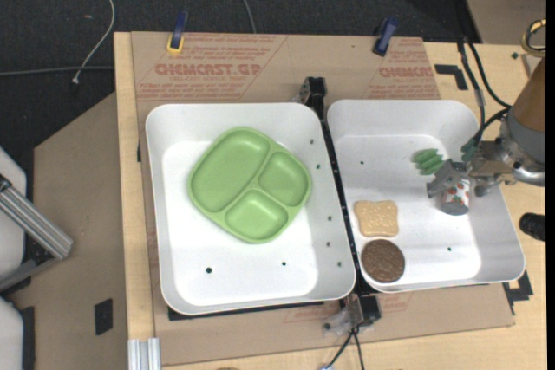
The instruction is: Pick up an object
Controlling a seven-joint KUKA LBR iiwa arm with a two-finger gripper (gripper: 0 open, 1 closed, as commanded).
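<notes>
In the right bin (486, 260) lie three small things. A green pod-like piece (427, 159) rests near the middle back, a tan square cracker (376, 218) lies toward the front left, and a round brown patty (382, 261) sits just in front of the cracker. My gripper (451, 191) hangs low over the right half of this bin, just right of and in front of the green piece and apart from the cracker. The arm reaches in from the right edge.
The left bin (173, 212) holds a light green plate (250, 184) with three compartments. A black clamp (313, 89) sits between the bins at the back, and blue clips (179, 29) hold the cardboard. Cables run along the right side.
</notes>
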